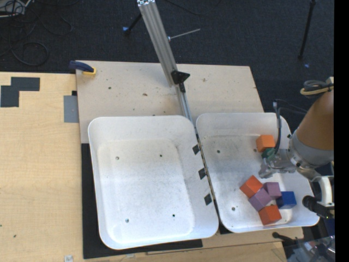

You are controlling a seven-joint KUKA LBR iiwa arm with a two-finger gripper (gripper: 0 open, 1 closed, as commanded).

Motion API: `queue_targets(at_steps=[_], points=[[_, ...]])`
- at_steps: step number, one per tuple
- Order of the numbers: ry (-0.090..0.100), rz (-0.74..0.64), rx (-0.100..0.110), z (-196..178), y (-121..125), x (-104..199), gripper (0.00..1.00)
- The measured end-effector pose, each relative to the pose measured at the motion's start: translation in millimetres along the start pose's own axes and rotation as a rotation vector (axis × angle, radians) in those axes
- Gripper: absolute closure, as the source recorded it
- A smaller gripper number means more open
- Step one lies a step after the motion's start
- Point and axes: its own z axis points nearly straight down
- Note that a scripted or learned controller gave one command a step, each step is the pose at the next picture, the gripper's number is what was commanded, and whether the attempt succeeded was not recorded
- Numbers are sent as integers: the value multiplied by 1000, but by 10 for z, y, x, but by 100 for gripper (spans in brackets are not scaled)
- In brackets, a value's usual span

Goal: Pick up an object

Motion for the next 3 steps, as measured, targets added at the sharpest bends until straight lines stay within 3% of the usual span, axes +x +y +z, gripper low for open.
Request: queue_targets(at_steps=[1,3], points=[[-1,-13,15,-439,-48,-1,100],[-2,-10,14,-1329,79,-98,100]])
